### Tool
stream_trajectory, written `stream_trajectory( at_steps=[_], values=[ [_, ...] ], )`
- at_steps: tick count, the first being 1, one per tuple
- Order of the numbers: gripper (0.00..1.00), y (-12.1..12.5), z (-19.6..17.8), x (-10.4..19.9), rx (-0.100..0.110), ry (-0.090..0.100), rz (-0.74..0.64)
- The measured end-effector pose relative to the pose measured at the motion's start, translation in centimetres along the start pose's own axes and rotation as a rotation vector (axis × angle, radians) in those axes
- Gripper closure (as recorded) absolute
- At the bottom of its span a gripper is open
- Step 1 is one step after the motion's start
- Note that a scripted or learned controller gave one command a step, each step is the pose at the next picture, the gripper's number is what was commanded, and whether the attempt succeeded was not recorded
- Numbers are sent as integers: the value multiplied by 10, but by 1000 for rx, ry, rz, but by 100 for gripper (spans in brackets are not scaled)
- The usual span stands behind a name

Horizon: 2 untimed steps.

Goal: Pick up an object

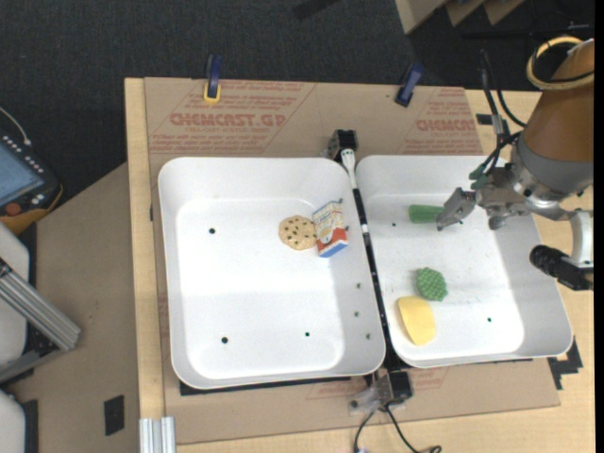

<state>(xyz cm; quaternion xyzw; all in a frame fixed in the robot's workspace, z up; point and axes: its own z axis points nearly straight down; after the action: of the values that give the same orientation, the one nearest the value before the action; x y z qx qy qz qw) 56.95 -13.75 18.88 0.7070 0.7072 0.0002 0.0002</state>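
My gripper (470, 219) hangs over the back of the right bin (528, 281), open, with bare white floor between its fingers. A flat green block (424, 213) lies just left of the left fingertip (445, 221), touching it or nearly so. Nearer the front of this bin sit a round bumpy green piece (431, 283) and a yellow lemon-like piece (416, 320). In the left bin (189, 281), a cookie (298, 232) lies beside a small blue, white and red carton (329, 228) close to the right wall.
The grey and orange arm (557, 130) comes in over the right bin's back right corner. A black ridge (363, 243) divides the two bins. Both stand on a cardboard sheet (236, 111) held by blue clamps (212, 75).
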Motion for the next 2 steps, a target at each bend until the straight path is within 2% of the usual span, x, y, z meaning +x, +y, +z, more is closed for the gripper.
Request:
stream_trajectory(
  at_steps=[1, 2],
  values=[
    [0, -81, 62, 18, 15, 5, 2],
    [100, -75, 47, 17, -2, -1, 2]
  ],
)
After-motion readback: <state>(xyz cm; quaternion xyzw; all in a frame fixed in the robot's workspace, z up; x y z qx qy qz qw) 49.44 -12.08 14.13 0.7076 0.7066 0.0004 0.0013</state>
